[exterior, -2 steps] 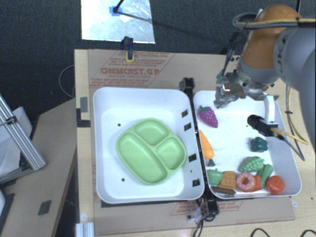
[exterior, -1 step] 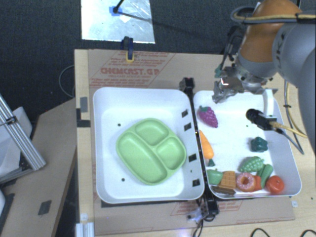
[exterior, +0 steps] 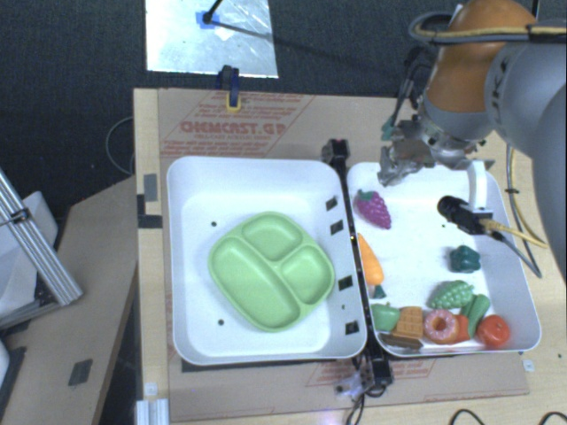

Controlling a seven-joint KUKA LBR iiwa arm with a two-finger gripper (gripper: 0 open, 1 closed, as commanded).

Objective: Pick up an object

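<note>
1. Grey and orange, my arm reaches in from the right, its gripper point(exterior: 396, 172) hanging over the far edge of the right bin point(exterior: 416, 209); from this slant I cannot tell how the gripper stands.
2. Just below the gripper lies a purple grape bunch point(exterior: 374, 208), apart from it.
3. Further toward the near rim from the gripper sit an orange carrot point(exterior: 370, 259), a teal piece point(exterior: 463, 258), green grapes point(exterior: 452, 295), a pink doughnut point(exterior: 440, 326) and a red tomato point(exterior: 493, 329).
4. To the gripper's left, the left bin point(exterior: 197, 202) carries a green divided plate point(exterior: 270, 271).
5. Both bins rest on the table point(exterior: 292, 118).
</note>
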